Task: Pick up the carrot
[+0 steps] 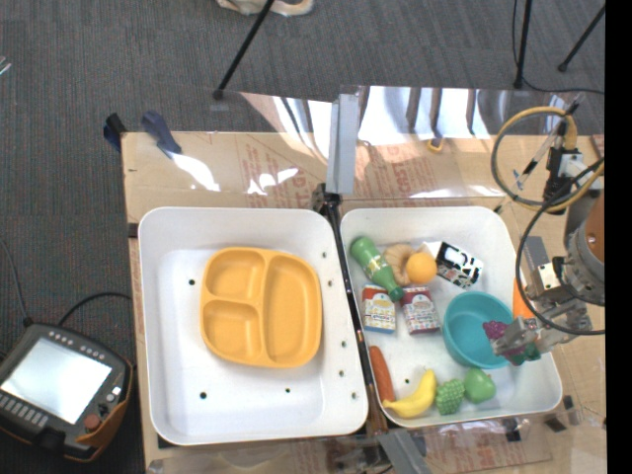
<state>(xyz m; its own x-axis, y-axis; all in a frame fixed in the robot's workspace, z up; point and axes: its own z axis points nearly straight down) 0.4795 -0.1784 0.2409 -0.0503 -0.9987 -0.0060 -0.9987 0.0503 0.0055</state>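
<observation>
A yellow tray (262, 306) is lying in the left bin (158, 363). The gripper (521, 344) is hovering over the teal bowl (474, 329); its state is unclear. The carrot (381, 373) is lying along the right bin's (494, 220) left wall, beside a banana (417, 393).

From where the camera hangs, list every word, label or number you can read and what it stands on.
None reads clearly.
Two small cartons: printed labels, too small to read.
Black-and-white box: markings blurred.
Cardboard under the bins: red lettering, reversed and illegible.
Tablet screen: glare, nothing readable.
</observation>
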